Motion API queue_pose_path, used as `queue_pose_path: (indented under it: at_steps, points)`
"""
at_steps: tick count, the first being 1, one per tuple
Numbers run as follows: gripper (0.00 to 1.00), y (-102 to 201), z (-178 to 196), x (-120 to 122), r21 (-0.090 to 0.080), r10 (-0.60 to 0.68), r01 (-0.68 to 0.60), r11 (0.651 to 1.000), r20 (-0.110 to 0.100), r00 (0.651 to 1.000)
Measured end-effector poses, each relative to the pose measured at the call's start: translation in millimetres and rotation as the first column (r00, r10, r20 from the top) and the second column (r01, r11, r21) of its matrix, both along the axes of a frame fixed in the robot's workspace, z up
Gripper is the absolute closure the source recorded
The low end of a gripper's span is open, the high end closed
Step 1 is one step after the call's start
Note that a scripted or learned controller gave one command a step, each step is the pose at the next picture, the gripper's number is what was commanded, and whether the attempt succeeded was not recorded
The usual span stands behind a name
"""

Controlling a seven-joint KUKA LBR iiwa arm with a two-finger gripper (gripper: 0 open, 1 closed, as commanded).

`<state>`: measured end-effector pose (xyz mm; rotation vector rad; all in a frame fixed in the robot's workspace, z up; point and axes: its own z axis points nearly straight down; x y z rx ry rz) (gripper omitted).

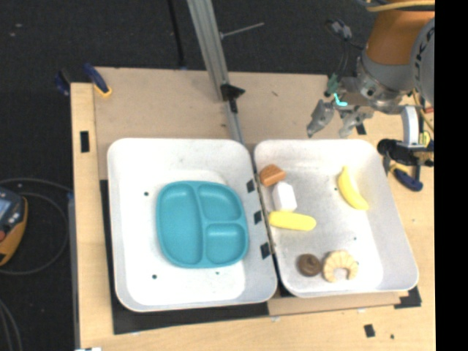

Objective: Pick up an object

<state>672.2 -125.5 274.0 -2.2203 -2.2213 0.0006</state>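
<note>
I see gripper (pixel 338 122) upper right of frame, above right bin (pixel 391 196) rim, fingers apart, nothing between. Banana (pixel 352 189) below it, untouched.

We see a tan wooden bench (pixel 168 104) filling most of the frame, set on a dark speckled floor (pixel 36 20). A grey metal post (pixel 208 39) rises from the upper middle. A blue clamp (pixel 95 79) grips the bench's upper left corner, and black cables (pixel 33 232) curl at the left edge.
</note>
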Motion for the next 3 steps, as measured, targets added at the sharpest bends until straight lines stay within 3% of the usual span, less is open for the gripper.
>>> queue_pose_path:
  at_steps: [1,3]
  points:
    - [0.00,0,2,1,0.000,0.000,0.000,1.000,0.003,1.000]
    - [0.00,-11,-90,-5,-0.002,-0.001,0.001,1.000,0.000,1.000]
